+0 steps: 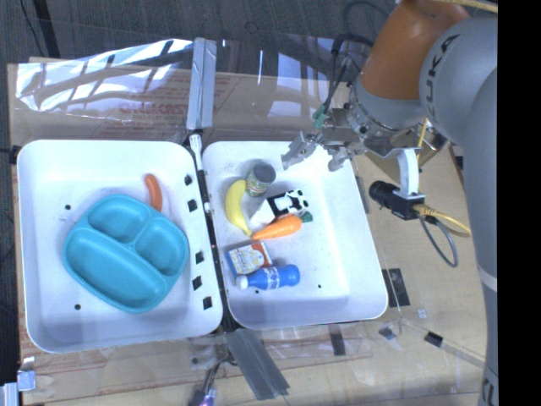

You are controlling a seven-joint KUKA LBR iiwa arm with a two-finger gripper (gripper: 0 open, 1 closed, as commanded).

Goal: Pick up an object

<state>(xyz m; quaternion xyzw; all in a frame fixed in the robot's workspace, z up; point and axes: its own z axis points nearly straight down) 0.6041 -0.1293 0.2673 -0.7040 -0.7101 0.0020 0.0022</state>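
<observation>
We are seeing a sectioned tray (125,252) lying in the left bin (42,311) with a sausage (154,192) behind it, while a banana (236,207), carrot (277,228) and bottle (269,278) are lying in the right bin (355,260).

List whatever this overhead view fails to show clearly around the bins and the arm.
- Gripper: small and cluttered above the right bin; finger state unreadable.
- Small can: partly hidden behind the banana; label too small.
- Orange sausage: lower end hidden by the blue tray.
- Carton and blue bottle: print too small.
</observation>
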